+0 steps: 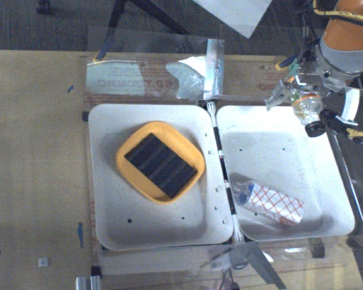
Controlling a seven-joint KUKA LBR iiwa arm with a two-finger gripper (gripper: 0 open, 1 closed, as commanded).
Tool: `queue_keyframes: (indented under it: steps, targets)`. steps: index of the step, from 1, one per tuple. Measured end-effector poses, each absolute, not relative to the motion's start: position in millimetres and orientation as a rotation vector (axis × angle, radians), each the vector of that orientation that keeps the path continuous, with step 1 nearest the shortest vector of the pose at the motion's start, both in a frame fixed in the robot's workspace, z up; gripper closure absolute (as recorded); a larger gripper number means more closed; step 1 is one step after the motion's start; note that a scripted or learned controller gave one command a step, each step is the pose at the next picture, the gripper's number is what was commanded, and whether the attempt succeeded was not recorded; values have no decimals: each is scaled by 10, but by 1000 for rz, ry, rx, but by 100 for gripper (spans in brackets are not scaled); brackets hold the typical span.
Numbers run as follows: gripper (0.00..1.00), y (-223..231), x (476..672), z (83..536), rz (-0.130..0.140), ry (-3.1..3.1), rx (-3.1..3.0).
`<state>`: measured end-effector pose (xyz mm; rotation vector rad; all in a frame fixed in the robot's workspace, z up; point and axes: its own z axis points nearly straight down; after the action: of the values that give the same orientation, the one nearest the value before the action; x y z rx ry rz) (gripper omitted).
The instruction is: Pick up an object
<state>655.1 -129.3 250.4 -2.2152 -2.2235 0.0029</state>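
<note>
Two white bins were seen side by side. One yellow block with a dark ribbed top (160, 162) lay tilted in the left bin (109, 222). One clear bottle with a red-checked label (268, 200) lay on its side in the right bin (327, 180), near the front. The gripper (302, 101) was positioned over the right bin's far right corner; the state of its jaws could not be told.

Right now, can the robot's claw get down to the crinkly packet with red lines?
Probably yes. The claw sits over the right bin's far corner, and the packet lies uncovered near the front, with nothing between them.
</note>
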Motion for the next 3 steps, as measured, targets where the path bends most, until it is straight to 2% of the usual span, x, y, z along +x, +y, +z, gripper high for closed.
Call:
queue_keyframes:
  steps: [1, 2, 3]
  targets:
    - [0, -1139, 5669, 1655, 2, -2275, -2165]
    - [0, -1144, 5670, 1659, 1, -2275, -2166]
    - [0, -1712, 5948, 1452, 0, -2240, -2206]
